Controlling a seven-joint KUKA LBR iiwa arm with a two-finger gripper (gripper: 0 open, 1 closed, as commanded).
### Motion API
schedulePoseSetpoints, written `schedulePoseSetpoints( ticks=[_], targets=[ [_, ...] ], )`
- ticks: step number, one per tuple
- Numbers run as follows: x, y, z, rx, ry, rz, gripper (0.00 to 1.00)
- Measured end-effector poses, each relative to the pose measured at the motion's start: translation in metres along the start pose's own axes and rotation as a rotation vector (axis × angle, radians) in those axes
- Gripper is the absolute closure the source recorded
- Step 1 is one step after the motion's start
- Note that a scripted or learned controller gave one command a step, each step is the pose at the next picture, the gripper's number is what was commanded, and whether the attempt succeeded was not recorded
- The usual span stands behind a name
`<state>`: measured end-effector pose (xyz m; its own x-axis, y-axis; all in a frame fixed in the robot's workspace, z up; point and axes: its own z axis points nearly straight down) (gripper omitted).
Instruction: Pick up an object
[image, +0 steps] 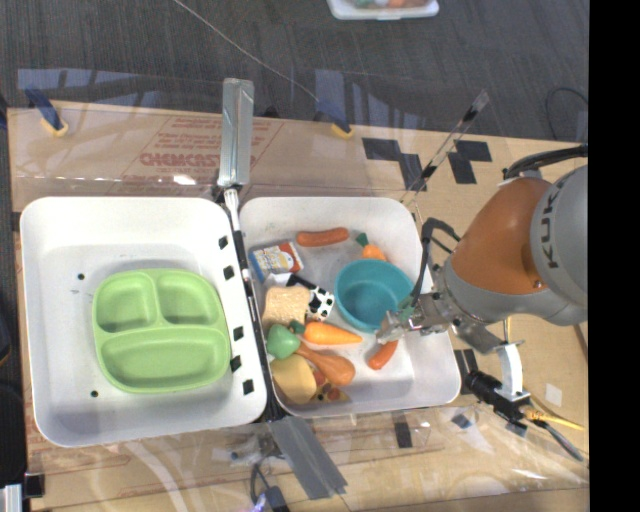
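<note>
we see the gripper (400, 326) low in the right bin (432, 372), beside the teal bowl (371, 291), above a small carrot (382, 353); whether it's open we cannot tell.

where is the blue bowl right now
The blue bowl sits in the right bin, toward its right side, just below the hot dog and above the carrot, with the tool beside it.

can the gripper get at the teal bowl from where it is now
Probably yes. The gripper sits in the right bin at the teal bowl's right rim, nothing between them. A small carrot lies just below, beside the path rather than across it.
</note>
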<state>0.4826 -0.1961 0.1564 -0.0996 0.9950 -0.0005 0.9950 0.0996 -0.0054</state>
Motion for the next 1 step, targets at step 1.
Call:
schedulePoseSetpoints(
  ticks=[1],
  targets=[
    [0.0471, -0.0004, -0.0530, -0.006, 0.001, 0.243, 1.00]
  ],
)
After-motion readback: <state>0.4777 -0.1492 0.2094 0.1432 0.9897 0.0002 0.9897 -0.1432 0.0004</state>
